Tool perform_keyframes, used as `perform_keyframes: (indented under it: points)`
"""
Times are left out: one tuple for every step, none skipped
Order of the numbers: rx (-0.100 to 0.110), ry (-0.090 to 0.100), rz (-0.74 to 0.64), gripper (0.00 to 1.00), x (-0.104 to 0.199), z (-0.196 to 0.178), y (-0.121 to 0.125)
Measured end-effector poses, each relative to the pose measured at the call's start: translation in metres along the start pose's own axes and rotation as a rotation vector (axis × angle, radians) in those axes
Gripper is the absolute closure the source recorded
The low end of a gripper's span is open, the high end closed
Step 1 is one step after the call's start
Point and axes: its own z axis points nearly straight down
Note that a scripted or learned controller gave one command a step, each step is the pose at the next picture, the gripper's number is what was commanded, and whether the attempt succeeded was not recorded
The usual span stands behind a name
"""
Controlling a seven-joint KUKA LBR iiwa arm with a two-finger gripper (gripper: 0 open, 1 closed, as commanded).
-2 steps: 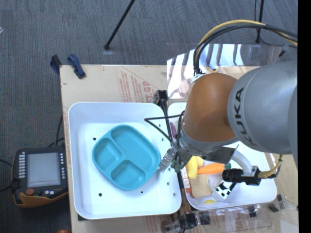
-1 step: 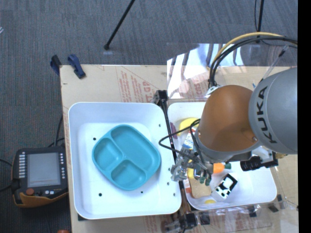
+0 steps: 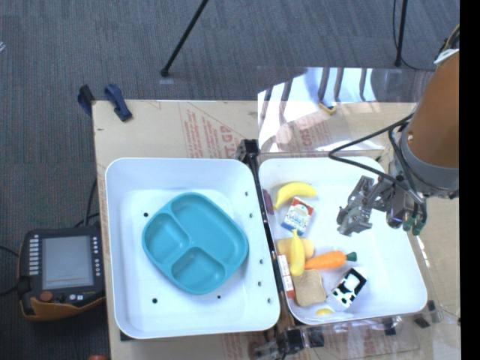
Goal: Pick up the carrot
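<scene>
A cardboard-topped bench (image 3: pixel 187 126) stands on dark grey carpet, bearing two shallow white bins side by side, with tripod legs crossing the floor behind it. The left bin (image 3: pixel 127 193) holds a teal divided plate (image 3: pixel 195 241) with three compartments. The right bin (image 3: pixel 397 276) holds a scatter of toy food: the carrot (image 3: pixel 328 260), orange with a green stub at its right end, lies on its side near the bin's middle, just right of a yellow banana (image 3: pixel 295 252). A second banana (image 3: pixel 293 193) curves above a small milk carton (image 3: pixel 298 217). Below the carrot sit a tan slice of bread (image 3: pixel 308 288) and a black-and-white block (image 3: pixel 348 287). The grey arm (image 3: pixel 435 118) reaches in from the right, its gripper (image 3: pixel 354 217) poised over the right bin, above and right of the carrot and clear of it. Whether its fingers are parted cannot be made out. A teach pendant (image 3: pixel 64 265) with a lit screen rests on the floor at left, and blue clamps (image 3: pixel 116 101) grip the bench's far corner.
</scene>
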Motion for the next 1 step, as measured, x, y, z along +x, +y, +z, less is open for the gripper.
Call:
perform_keyframes:
  points:
    - [0.002,0.009,-0.002,0.00,0.0015,0.0036,0.0009]
